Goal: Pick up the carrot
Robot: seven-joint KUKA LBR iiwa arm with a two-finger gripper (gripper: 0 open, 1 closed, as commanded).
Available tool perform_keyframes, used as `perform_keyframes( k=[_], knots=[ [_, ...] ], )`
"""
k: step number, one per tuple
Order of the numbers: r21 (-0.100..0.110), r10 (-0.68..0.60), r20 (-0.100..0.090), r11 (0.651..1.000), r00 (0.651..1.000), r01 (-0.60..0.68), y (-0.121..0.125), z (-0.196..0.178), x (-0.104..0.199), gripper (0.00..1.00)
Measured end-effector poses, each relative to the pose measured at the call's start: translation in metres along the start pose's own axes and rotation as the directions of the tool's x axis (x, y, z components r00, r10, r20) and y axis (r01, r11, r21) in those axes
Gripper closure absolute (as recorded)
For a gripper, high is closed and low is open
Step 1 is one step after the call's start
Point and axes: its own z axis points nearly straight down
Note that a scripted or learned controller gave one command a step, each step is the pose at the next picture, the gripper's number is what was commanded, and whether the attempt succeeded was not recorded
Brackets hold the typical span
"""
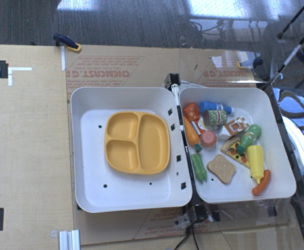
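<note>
Orange and lying lengthwise, the carrot is sitting in the right bin, pressed close to that bin's left wall, just below a red tomato-like piece. Toys are crowding around it: a blue bottle above, a small can and a pink round piece to its right, a green pod below. A bread slice, a pizza slice, a yellow bottle and a sausage are filling the bin's lower right. Room is opening mostly above the carrot; the wall is blocking its left side. The left bin is holding a yellow divided plate with bare floor all round it. Cardboard is covering the counter. I cannot tell the claw's state or the arm's pose.
</note>
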Motion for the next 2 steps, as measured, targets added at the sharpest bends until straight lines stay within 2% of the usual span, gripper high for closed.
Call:
perform_keyframes(
  k=[1,2],
  knots=[
    [0.001,0.121,0.002,0.993,0.993,-0.121,-0.017,-0.006,-0.076,0.00],
    [0.000,-0.437,0.002,0.900,0.900,0.437,-0.006,-0.011,-0.026,0.00]
  ],
)
